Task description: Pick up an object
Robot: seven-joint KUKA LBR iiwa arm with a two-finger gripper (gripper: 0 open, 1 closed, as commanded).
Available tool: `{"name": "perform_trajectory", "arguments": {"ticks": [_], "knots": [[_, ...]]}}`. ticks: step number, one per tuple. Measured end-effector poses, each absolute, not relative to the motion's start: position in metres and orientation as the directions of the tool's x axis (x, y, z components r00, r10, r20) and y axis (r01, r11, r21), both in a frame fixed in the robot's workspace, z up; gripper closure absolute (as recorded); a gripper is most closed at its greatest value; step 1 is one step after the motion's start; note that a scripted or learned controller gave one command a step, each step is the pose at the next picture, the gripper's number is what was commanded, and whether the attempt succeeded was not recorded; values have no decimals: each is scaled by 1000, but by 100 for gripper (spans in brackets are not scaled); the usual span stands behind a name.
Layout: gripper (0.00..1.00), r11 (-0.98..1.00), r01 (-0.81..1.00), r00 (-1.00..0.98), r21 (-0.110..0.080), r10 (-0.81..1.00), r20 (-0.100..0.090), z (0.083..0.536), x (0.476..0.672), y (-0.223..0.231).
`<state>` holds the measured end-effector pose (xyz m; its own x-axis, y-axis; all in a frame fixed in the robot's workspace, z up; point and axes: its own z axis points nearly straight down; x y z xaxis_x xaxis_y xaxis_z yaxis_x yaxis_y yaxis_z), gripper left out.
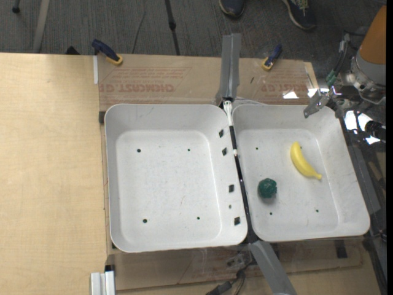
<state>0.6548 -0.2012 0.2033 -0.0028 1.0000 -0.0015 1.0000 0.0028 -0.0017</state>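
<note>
banana (304, 161) lies in the right bin (344, 226), toward its far right part, long axis slanting from far-left to near-right. green ball (267, 188) sits near it, closer to the bin's middle, apart from the banana. left bin (123, 134) beside it.

step in hand, as judged: approach and choose a target. best to come down over the banana's middle with the pinch set across its narrow width, well off the bin wall; the ball would likely roll.

end effector (319, 102) hovers over the right bin's far right corner, above the rim, holding nothing; spread or pressed together, cannot tell. arm (371, 54) enters from the worktop's right edge.
</note>
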Motion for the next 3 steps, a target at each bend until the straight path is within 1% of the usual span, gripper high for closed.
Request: {"name": "perform_trajectory", "arguments": {"ticks": [1,2,3], "knots": [[0,104,995,-104,-1,995,0,92,592,-185],[100,101,995,-101,0,995,0,101,592,-186],[100,-76,997,76,-1,997,-2,241,531,-154]]}}
